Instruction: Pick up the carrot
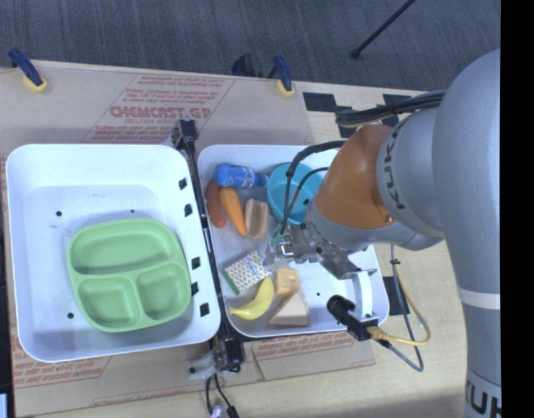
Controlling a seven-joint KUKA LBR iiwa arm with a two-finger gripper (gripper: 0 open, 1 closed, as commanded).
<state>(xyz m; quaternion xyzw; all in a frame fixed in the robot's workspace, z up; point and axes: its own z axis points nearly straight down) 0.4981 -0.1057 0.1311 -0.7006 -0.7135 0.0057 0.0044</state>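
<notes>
smooth grey arm (pixel 449 172) w/ orange band over right bin (pixel 371 307); gripper (pixel 288 251) state can't tell; tapered carrot (pixel 233 211) lies beside.

Grey arm (pixel 463 155), orange band (pixel 358 185), black and yellow cables, apparently "KUKA" lettering.

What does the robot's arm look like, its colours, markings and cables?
The thick grey rounded robot arm carries a glossy orange band above the wrist, with dark KUKA lettering beside it. Black cables loop near the band, and a yellow cable trails by its metal hand.
</notes>
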